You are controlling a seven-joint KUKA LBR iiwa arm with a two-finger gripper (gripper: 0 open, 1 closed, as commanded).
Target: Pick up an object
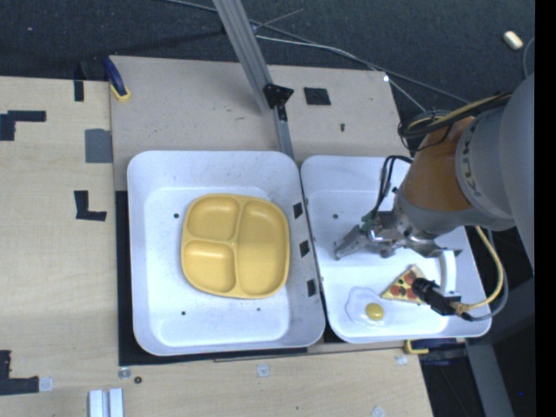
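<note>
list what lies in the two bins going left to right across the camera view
plate → egg → pizza slice

**Right bin partly lost behind my arm**

My arm runs off the picture's right edge and covers the upper right corner of the right bin. Below it, a red-and-yellow wedge is too blurred to name, and its right end is hidden.
</note>
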